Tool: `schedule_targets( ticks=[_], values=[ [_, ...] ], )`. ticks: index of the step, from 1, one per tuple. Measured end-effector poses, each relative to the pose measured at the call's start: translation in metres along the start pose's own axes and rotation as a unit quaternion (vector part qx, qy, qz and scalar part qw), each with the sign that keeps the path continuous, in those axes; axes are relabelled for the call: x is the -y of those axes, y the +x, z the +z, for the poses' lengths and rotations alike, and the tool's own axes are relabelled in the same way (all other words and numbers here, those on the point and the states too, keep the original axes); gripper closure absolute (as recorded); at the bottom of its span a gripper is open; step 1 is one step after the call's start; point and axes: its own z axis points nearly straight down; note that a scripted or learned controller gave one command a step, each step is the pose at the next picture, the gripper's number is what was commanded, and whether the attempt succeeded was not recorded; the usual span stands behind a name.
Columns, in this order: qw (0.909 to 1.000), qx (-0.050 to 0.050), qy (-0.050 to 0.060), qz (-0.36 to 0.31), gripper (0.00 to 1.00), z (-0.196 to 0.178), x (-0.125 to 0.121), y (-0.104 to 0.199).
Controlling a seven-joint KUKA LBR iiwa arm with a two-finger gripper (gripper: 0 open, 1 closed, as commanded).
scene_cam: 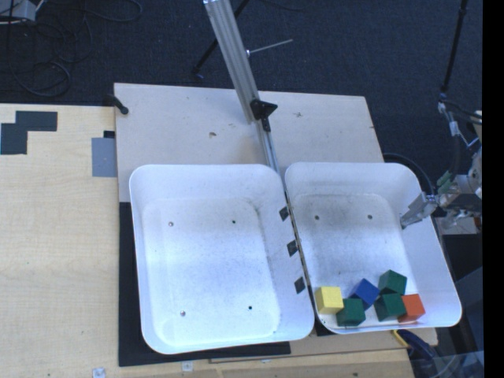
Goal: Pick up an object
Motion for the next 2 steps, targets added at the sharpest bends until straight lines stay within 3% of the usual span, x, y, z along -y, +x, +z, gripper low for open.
schedule_targets(
  ticks=[1,2],
  values=[
    [1.0000,-0.002,0.002,-0.005,0.00,0.052,-0.007,0.070],
    [1.0000,-0.001,0.005,-0.003,0.00,0.158,-0.012,0.098]
  ],
)
